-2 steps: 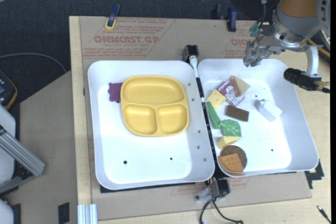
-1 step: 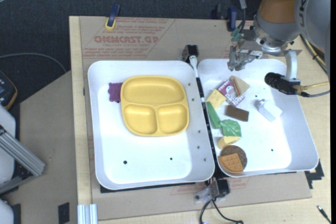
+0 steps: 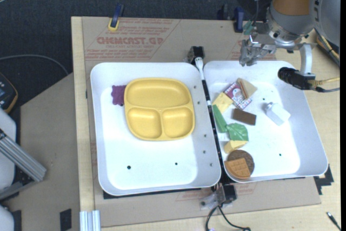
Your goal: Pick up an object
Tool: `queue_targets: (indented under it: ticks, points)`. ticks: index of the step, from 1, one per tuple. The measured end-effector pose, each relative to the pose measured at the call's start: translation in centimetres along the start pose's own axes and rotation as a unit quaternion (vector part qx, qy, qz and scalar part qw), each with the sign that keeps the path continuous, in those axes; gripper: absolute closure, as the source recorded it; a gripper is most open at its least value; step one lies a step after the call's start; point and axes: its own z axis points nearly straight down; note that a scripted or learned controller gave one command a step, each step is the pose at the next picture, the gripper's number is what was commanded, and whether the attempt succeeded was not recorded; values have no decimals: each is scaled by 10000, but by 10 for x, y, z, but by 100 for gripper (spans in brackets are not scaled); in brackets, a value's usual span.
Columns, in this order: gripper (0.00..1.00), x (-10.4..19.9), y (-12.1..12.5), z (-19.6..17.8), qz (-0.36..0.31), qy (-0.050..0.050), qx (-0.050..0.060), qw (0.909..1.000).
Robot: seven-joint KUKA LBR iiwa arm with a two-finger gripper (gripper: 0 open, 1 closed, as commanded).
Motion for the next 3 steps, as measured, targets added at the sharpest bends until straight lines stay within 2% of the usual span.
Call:
queue_targets:
  ticks: [1, 2, 3]
  points:
    - [100, 4, -13, 0, 11, 2, 22, 10000]
    - [100, 13, -1, -3, 4, 0, 2, 10000]
    - [100, 5, -2, -5, 10, -3, 0, 10000]
